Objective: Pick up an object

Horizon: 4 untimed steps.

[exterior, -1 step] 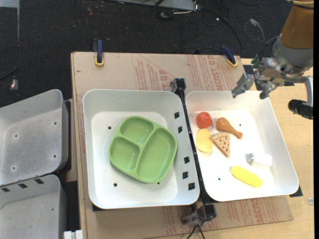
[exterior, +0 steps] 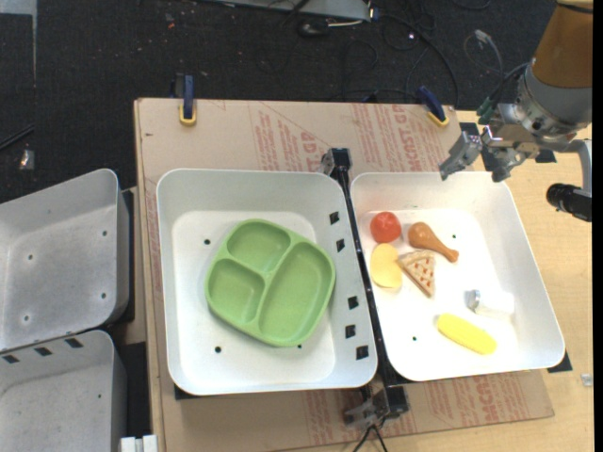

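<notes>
White plastic is forming the right bin (exterior: 528, 252), and every loose item is lying inside it. A red tomato (exterior: 384, 225) is sitting toward the bin's ten o'clock. A brown drumstick (exterior: 431, 239) is lying just beside the tomato at its three o'clock, its thin end pointing toward four o'clock. A pale yellow slice (exterior: 385, 266) is resting directly at six o'clock of the tomato, and a pizza wedge (exterior: 419, 272) is touching or nearly touching the slice at its three o'clock side. A small grey-and-white piece (exterior: 488, 300) is lying apart toward the bin's three o'clock wall; what it is cannot be told. A yellow oblong (exterior: 465, 334), perhaps a banana or lemon toy, is lying tilted near the bin's six o'clock edge.

The gripper (exterior: 480, 155) is hovering above the bin's twelve o'clock rim, well apart from all the items, with nothing between its fingers, which are standing spread apart. The grey arm with its orange band (exterior: 565, 26) is reaching in from the two o'clock corner.

The left bin (exterior: 184, 281) is lying alongside at nine o'clock, holding a green divided plate (exterior: 270, 282) with three compartments. Both bins are sitting on a brown board (exterior: 283, 125), clamped at its twelve o'clock edge.
</notes>
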Tool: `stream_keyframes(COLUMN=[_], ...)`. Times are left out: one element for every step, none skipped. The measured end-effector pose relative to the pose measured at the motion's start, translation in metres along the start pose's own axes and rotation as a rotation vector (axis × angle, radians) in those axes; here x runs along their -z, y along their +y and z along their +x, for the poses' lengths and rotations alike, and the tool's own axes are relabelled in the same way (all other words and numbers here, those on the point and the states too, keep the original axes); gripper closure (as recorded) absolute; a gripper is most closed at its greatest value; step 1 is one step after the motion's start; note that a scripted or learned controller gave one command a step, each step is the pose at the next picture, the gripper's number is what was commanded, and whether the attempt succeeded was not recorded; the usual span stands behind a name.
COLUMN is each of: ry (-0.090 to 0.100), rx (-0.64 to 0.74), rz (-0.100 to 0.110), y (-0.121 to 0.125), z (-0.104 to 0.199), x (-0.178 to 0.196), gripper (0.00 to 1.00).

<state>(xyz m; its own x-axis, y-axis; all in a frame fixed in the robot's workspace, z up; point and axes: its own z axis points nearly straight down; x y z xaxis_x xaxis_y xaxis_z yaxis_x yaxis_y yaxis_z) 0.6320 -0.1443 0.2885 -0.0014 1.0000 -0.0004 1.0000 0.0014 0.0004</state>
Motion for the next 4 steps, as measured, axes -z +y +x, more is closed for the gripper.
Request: stream_keyframes(ry=[0.001, 0.0, 0.001, -0.001], rx=[0.001, -0.001, -0.002, -0.002], rz=[0.004, 0.003, 0.007, -0.002], y=[0.002, 0.008, 0.004, 0.006], z=[0.005, 0.003, 0.0, 0.0], x=[-0.044, -0.09, -0.154, -0.139], gripper=[0.0, 0.0, 0.0, 1.0])
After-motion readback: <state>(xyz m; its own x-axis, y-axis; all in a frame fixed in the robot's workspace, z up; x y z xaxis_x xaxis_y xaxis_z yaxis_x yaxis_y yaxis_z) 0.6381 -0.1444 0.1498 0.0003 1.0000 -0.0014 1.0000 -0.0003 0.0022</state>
